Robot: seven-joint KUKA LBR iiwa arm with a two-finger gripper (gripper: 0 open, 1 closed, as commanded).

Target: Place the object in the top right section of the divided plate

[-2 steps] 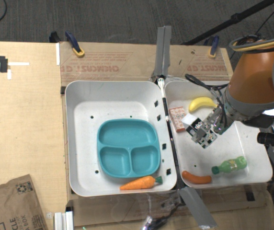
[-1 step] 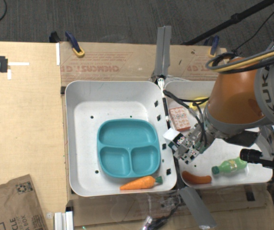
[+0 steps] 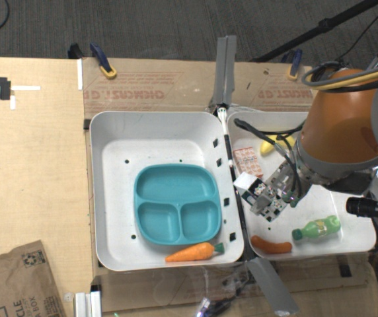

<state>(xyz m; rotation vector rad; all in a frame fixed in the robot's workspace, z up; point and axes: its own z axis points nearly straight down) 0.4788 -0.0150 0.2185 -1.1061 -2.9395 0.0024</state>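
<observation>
A cardboard-topped bench is bearing two white bins. The divided plate (image 3: 176,202) is sitting bare; the gripper (image 3: 268,200) is hovering right of it, finger state indeterminable. Candidate carrot (image 3: 190,253) is lying just below the plate. Placement outstanding.

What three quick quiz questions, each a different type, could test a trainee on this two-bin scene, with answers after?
1. True or false: the carrot lies inside the teal divided plate.
2. Which bin holds the green bottle? A) left bin B) right bin
3. Fill in: the gripper hangs over the ____ bin.

Key
1. False. It lies on the bin floor just below the plate, by the near wall.
2. B. It lies near the reddish sausage-shaped item.
3. Right.
</observation>
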